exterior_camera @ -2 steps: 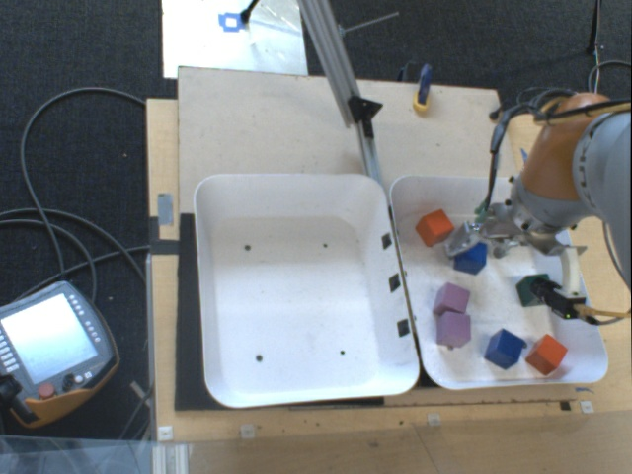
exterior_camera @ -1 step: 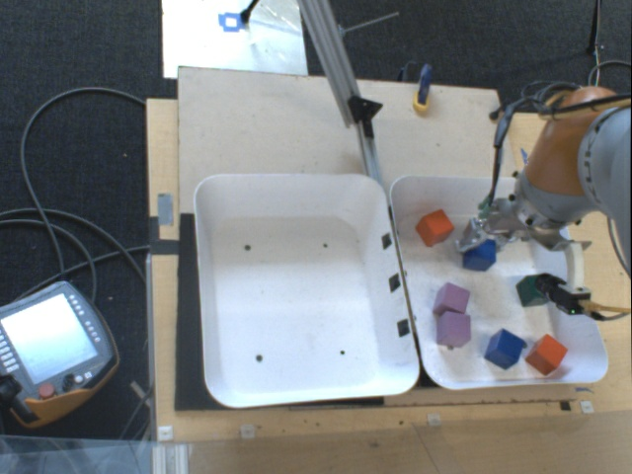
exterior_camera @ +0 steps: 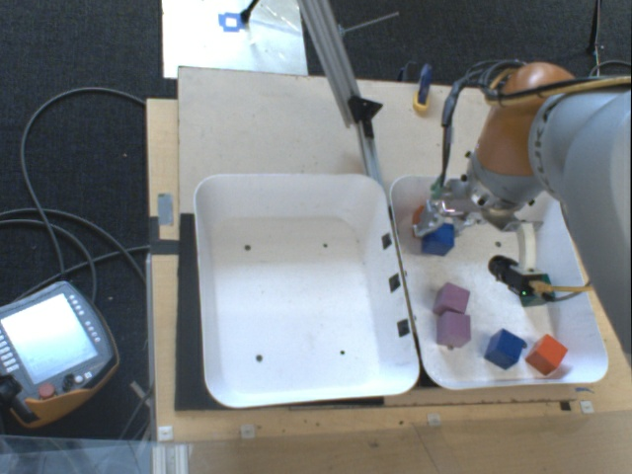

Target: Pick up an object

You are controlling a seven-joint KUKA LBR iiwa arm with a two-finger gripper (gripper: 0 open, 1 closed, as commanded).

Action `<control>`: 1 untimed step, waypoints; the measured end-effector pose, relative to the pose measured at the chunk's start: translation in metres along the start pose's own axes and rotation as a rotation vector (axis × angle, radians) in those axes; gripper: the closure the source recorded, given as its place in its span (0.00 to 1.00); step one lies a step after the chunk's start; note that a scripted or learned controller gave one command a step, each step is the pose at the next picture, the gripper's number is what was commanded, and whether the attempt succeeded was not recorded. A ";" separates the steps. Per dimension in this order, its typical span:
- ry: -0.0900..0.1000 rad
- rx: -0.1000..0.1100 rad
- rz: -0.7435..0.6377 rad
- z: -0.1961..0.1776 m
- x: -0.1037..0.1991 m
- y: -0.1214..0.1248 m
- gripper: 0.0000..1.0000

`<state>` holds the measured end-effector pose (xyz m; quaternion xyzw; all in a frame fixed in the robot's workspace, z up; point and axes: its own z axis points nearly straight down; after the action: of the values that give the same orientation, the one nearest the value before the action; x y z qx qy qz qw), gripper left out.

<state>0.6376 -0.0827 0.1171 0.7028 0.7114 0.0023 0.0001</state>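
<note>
Hand (exterior_camera: pixel 435 223) sits low in the right bin (exterior_camera: pixel 583 294) over a blue cube (exterior_camera: pixel 438 239); I cannot tell whether it grips.

Blue block (exterior_camera: pixel 437 239): small cube, lay in right bin's (exterior_camera: pixel 583 363) upper-left part, directly at the end effector (exterior_camera: pixel 433 222); grasp indeterminate.

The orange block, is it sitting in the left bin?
No, the orange block lies in the right bin, near its front corner beside a blue block.
</note>
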 end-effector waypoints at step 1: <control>0.001 -0.004 -0.002 -0.078 0.078 -0.022 1.00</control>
<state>0.6144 -0.0053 0.1950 0.7022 0.7120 0.0040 0.0013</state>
